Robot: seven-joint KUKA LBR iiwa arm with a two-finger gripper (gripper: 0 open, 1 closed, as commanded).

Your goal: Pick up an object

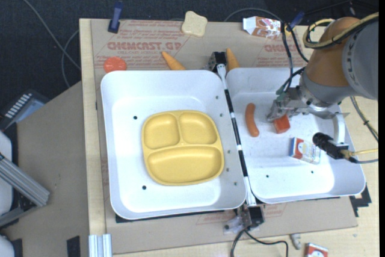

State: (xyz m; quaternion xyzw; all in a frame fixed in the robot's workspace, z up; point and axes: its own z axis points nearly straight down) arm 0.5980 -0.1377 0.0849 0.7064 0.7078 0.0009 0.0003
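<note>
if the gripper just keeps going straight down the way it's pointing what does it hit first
Most likely the small red block right under the gripper in the right bin; depth is hard to judge.

We are looking at a robotics lab, not a home or kitchen. The brown board worktop (pixel 150 45) printed with red lettering carries two shallow white plastic bins (pixel 120 147) clamped side by side, and loose black cables (pixel 36 15) trail over dark carpet. The grey robot arm with an orange band (pixel 337 63) reaches in, and plastic toy food such as an orange toy carrot (pixel 172 61) lies scattered about.
</note>
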